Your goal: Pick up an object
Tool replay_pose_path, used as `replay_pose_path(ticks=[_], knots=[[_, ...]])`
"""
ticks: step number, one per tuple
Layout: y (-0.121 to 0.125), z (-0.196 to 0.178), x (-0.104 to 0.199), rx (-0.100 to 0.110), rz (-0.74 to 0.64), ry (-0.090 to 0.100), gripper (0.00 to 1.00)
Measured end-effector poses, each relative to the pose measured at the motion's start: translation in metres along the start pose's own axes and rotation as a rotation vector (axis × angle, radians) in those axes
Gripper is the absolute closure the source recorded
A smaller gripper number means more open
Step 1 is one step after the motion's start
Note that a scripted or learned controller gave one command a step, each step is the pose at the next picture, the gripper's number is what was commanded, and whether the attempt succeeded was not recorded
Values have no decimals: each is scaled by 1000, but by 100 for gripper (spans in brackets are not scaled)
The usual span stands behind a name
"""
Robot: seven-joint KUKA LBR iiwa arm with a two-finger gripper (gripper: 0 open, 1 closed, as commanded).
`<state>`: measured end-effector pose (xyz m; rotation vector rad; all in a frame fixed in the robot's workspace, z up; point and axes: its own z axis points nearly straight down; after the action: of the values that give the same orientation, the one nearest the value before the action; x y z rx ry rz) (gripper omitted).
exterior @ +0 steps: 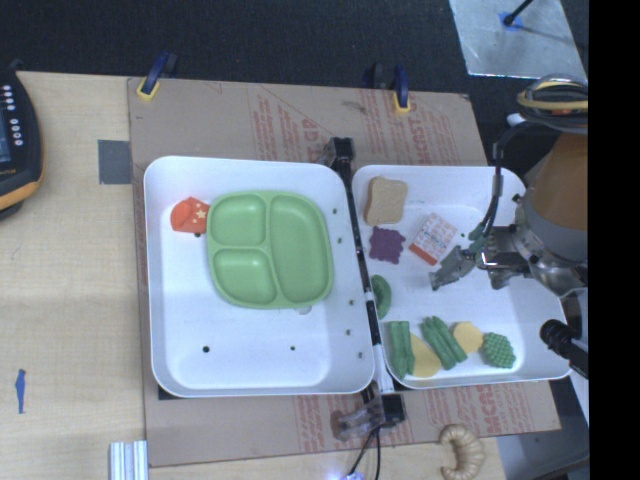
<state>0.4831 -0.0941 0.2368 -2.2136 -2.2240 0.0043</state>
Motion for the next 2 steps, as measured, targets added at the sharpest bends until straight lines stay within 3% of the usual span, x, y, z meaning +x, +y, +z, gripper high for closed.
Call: replay_pose_path(ticks=[1,2], knots=[[59,136,-15,8,-2,0,0],[142,144,-31,-9,-1,-2,0]])
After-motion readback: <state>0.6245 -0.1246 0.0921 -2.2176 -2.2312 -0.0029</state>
